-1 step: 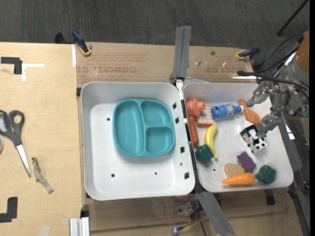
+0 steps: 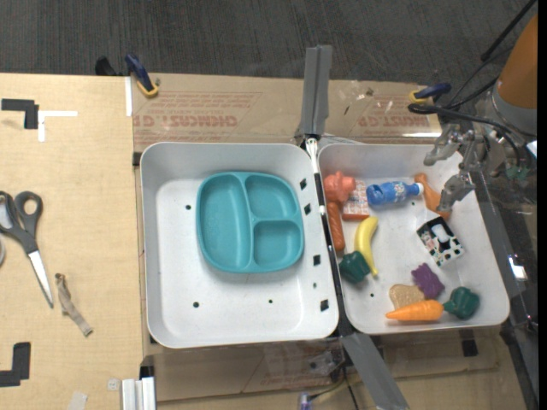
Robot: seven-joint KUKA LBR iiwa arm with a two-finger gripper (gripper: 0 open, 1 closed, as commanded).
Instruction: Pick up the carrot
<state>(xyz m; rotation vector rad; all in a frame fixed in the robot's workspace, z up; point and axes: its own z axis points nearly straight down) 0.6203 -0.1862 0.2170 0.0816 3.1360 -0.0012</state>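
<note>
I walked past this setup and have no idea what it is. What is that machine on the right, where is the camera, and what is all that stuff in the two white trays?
The picture comes from one camera fixed above the bench, looking down at a slant. The machine at the right is a robot arm; its end effector, the grasping part, hangs over the upper right corner of the right bin. I cannot tell from here whether it grips anything.

The right bin holds toy foods and small things: a carrot near the front edge, which is what the arm should pick up, a banana, a blue bottle, a purple piece and some green pieces.

The left bin holds a teal divided plate. Scissors lie on the bench at the far left.
</note>
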